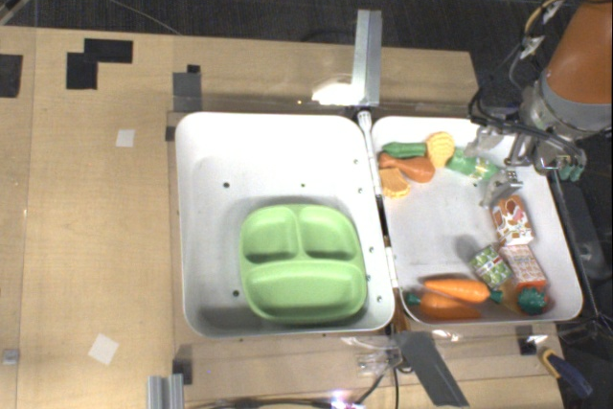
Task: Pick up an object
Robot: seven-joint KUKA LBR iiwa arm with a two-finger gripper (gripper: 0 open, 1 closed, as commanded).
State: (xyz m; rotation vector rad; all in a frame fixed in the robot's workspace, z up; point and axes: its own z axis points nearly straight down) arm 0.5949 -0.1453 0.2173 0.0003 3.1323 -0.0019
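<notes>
My gripper (514, 158) hangs over the right bin's (431, 235) far right corner, just above a green toy (471, 166); I cannot tell how it is set. A green tray (302, 263) lies in the left bin (206, 206).

A single fixed camera looked down on the table (86, 235) from above, at a slight slant. It stood far enough back to take in both white bins, the left bin (206, 158) and the right bin (431, 235), side by side. The arm (579, 62) entered from the frame's right edge.
</notes>
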